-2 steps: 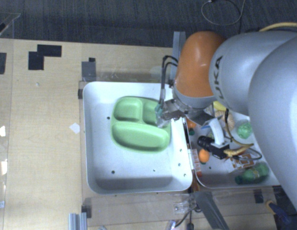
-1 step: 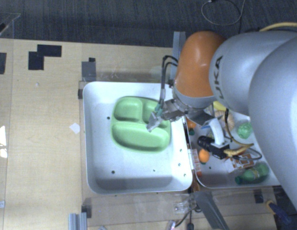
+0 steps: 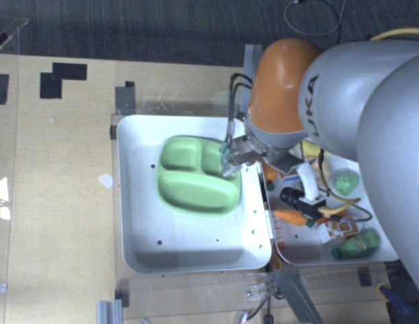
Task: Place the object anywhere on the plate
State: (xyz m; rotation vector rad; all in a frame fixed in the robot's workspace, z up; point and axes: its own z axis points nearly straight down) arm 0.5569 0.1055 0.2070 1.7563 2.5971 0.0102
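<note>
You will find the green plate (image 3: 196,177) lying in the left bin (image 3: 138,201) on the table (image 3: 61,181). Beyond it, the tool (image 3: 230,159) sits at the plate's right rim. A small teal object (image 3: 225,152) shows at its tip; whether it is gripped cannot be told.

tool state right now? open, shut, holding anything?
Tool: cannot be told; it sits low over the right edge of the green sectioned plastic plate, the arm hiding its tip. No held object discernible.
</note>
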